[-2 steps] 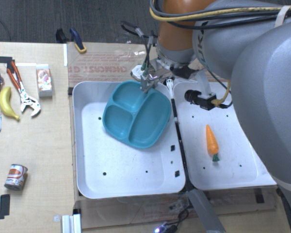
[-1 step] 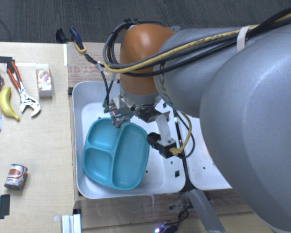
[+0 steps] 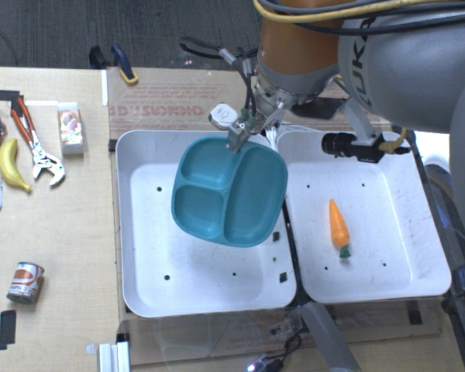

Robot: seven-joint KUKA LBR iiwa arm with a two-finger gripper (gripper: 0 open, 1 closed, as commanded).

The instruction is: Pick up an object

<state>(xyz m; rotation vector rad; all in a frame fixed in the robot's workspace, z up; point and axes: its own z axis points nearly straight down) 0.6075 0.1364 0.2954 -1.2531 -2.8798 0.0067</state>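
Note:
A teal divided plate (image 3: 229, 193) with three compartments hangs tilted above the left bin (image 3: 143, 231), its right side over the divide between the two bins. My gripper (image 3: 240, 136) is shut on the plate's upper rim, holding it up off the bin floor. An orange toy carrot (image 3: 338, 225) with a green end lies in the right bin (image 3: 418, 231), well to the right of the plate.
On the bench to the left lie a banana (image 3: 12, 166), pliers with red handles (image 3: 32, 142), a small white box (image 3: 70, 129) and a can (image 3: 25, 281). A cardboard sheet (image 3: 170, 99) sits behind the bins, with clamps at its far edge.

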